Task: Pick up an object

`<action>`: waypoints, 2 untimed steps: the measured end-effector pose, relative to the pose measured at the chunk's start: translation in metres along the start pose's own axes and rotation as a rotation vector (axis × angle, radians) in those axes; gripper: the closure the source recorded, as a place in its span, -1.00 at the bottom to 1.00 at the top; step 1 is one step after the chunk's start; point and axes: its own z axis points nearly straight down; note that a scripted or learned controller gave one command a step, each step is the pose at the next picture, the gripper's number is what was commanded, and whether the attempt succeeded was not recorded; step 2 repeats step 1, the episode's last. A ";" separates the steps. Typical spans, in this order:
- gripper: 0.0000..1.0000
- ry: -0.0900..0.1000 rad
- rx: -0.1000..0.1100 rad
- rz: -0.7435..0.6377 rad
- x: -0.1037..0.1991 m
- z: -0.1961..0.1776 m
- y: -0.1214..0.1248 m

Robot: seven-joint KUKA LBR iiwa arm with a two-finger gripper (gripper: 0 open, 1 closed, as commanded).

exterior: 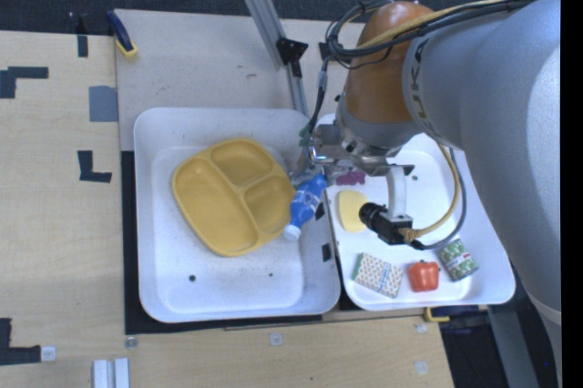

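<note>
My arm reaches in from the right, its orange band bulging above the wrist, and my pincer (314,160) sits low over the inner edge of the left bin (155,222), right where the two bins meet. A blue bottle (306,204) hangs tilted just beneath it, white cap pointing down and left, its upper end up against my wrist hardware. I cannot tell whether I am gripping it or merely touching it. The bottle's lower end overlaps the right rim of a yellow divided plate (228,193) that lies flat in the left bin.

In the right bin (496,286) I see a yellow round piece (352,210) near the bin's left side, a patterned square packet (377,274), a small red pepper (423,276) just beside it, and a green can (457,260) toward the right corner.
</note>
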 end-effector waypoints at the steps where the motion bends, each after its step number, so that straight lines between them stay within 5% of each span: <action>1: 1.00 0.001 -0.002 0.000 0.050 -0.014 0.013; 2: 1.00 0.001 -0.002 0.000 0.050 -0.014 0.013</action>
